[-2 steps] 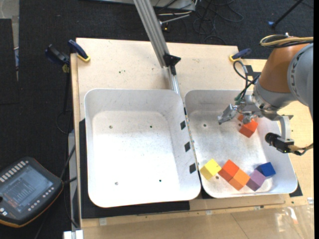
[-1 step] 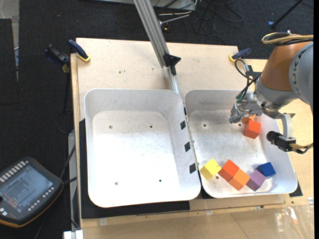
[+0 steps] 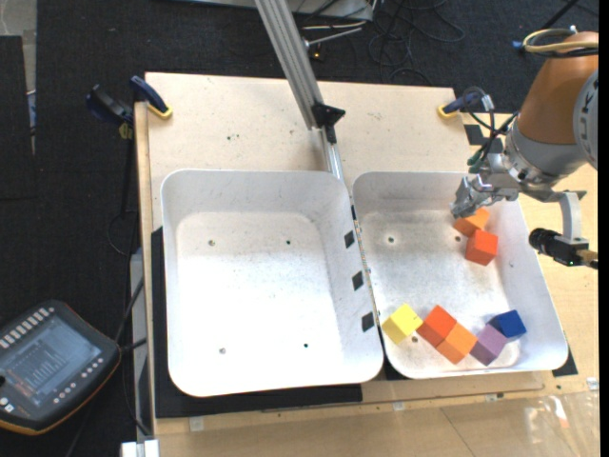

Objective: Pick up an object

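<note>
My gripper [image 3: 470,200] hangs over the far right part of the right bin [image 3: 400,265], at the end of the grey arm with its orange band [image 3: 563,93]. A small orange block [image 3: 470,223] lies directly beneath the gripper tip, touching or nearly touching it. Just in front of it sits a red-orange cube [image 3: 482,247]. Along the bin's near edge lie a yellow cube [image 3: 402,322], another red-orange cube [image 3: 439,324], an orange block [image 3: 458,342], a purple cube [image 3: 488,344] and a blue cube [image 3: 509,325].
The left bin [image 3: 247,284] stands beside the right one, sharing a raised divider wall [image 3: 354,255]. A slanted aluminium rail [image 3: 290,50] crosses the back of the bench. Clamps [image 3: 150,99] hold the board's far corners. A teach pendant [image 3: 48,365] lies at the lower left.
</note>
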Motion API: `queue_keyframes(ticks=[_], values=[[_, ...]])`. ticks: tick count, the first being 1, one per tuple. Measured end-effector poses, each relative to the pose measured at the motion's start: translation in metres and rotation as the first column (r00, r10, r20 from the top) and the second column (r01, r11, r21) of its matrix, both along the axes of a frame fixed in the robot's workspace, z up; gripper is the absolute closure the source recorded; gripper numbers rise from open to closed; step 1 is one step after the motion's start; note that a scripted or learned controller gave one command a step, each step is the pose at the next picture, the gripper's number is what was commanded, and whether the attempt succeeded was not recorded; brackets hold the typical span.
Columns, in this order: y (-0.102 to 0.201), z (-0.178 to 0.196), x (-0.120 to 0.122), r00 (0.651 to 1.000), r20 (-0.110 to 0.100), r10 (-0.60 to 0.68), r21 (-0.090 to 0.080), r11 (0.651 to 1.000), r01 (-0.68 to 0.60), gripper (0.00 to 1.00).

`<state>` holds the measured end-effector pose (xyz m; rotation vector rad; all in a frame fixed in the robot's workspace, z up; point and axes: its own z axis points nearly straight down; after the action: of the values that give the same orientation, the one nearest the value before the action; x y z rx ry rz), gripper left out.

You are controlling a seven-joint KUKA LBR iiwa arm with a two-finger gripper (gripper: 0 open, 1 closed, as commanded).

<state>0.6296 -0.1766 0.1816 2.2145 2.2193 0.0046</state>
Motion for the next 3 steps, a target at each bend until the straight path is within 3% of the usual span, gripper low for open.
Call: queue_keyframes(ticks=[1, 2, 3], values=[[-0.003, 0.064, 0.004, 1.0, 0.002, 0.001, -0.001, 1.0, -0.001, 1.0], [-0.003, 0.084, 0.005, 1.0, -0.002, 0.001, 0.001, 1.0, -0.001, 1.0], [0.051, 0.071, -0.006, 1.0, -0.008, 0.005, 0.004, 1.0, -0.005, 1.0]])
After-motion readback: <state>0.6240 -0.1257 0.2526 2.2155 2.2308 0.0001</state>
